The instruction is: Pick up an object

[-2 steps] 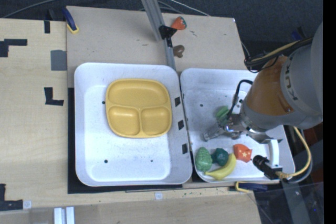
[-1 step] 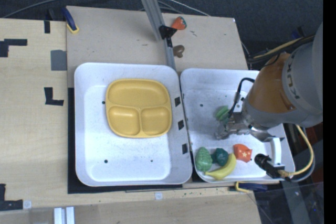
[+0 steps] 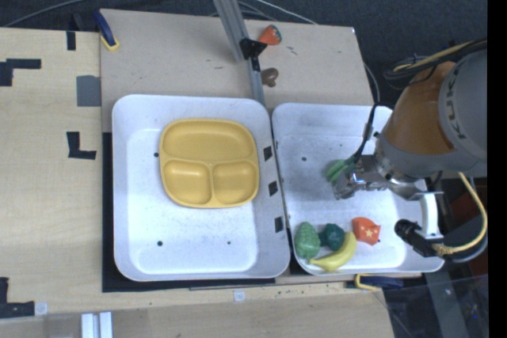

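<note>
- A green item [image 3: 339, 169] sits at the tip of the gripper [image 3: 345, 184] in the right bin [image 3: 317, 131], near that bin's middle. Its long axis runs from lower left to upper right, the upper end toward the arm [image 3: 432, 131].
- Whether the gripper is open or closed cannot be told from this slant, nor whether it clasps the green item.
- The arm comes in from the right, and its orange band hangs over the bin's right rim.
- Along the right bin's front edge lie a green leafy toy [image 3: 307, 238], a dark green ball [image 3: 333, 235], a banana [image 3: 339, 254] curving under them, and a red piece [image 3: 366, 229], all close together.
- The left bin [image 3: 135, 249] holds a yellow divided tray [image 3: 210, 162] in its upper middle.
- A grey pole [image 3: 226, 0] crosses the bench [image 3: 47, 107] above the bins.
</note>
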Controlling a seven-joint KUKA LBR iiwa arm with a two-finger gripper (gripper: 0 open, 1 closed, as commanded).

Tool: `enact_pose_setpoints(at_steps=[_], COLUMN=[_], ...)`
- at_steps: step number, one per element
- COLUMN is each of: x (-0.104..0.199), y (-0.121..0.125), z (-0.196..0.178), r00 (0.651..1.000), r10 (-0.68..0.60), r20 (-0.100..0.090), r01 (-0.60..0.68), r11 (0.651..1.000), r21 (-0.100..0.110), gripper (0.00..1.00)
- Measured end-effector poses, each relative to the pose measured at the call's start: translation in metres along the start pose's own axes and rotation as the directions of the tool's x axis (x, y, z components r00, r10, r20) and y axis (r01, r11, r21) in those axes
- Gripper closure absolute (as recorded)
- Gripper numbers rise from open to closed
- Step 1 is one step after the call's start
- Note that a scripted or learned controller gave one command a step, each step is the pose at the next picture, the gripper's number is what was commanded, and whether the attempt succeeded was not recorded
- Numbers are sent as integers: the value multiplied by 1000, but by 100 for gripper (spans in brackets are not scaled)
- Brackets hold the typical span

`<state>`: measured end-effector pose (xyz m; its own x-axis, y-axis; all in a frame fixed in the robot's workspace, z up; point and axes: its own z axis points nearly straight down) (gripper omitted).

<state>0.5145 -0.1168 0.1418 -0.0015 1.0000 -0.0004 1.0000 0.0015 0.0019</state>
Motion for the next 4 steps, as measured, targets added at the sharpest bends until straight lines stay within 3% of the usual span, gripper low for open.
enact_pose_setpoints(at_steps=[2,3,4], x=[-12,-11,36], y=[11,12,23], z=[-117,-147,-124], r00=[1000,1000,1000], r10=[0,0,-4], r20=[2,1,-1], r01=[0,0,4], r11=[1000,1000,1000], r21=[-2,0,5], gripper=[100,100,100])
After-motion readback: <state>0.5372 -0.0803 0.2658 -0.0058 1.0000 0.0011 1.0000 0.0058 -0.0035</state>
